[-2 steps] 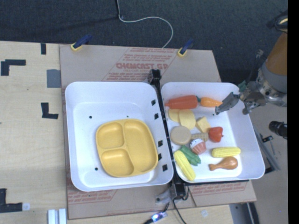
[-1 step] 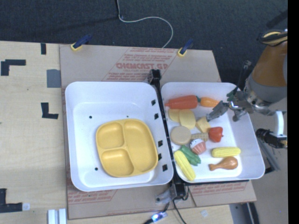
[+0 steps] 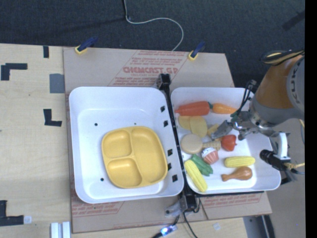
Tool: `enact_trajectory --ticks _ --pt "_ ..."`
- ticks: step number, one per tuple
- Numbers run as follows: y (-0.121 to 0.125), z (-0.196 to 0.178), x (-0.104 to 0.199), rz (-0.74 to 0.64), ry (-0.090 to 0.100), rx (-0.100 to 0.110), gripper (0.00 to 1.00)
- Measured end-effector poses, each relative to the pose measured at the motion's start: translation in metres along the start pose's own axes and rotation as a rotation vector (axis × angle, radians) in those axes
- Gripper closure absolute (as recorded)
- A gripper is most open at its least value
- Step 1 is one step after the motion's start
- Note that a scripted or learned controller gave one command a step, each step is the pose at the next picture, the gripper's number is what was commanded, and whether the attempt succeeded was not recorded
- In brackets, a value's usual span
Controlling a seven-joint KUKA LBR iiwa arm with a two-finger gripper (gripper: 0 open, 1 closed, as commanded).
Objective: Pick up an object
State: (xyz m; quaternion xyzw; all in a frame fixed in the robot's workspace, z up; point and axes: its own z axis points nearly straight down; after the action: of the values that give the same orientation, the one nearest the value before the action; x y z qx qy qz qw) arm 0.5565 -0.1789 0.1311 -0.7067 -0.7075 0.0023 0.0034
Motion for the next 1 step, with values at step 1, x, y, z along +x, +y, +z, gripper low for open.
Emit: enact_trajectory --ticks 1 --pt "0.0015 0.0476 0.0002 -0.001 -0.004 -0.011 0.00"
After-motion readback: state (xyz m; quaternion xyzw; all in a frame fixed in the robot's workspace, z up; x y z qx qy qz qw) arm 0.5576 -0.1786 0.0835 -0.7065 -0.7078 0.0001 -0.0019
